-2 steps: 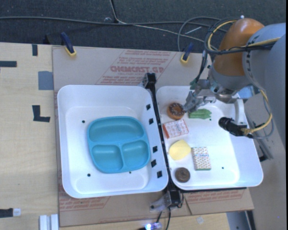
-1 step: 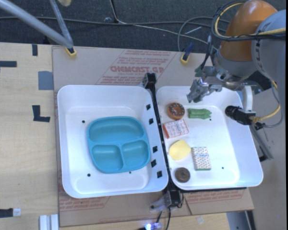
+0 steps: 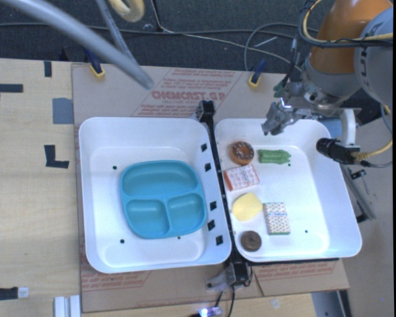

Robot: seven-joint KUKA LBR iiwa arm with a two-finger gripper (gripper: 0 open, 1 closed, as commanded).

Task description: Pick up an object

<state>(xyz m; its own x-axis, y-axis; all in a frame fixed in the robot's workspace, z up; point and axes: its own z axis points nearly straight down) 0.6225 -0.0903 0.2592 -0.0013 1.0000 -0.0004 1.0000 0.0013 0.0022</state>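
Note:
In the right bin lie a brown doughnut, a green piece, a red-and-white packet, a yellow lump, a small patterned box and a dark brown disc. My gripper hangs over the bin's back edge, above and just behind the green piece. Nothing shows between its fingers, and their spread is unclear.
The left bin holds a blue divided tray. A black clip divider runs between the bins. Cables and a grey tube cross the back of the bench. A black part of the arm overhangs the right bin's right rim.

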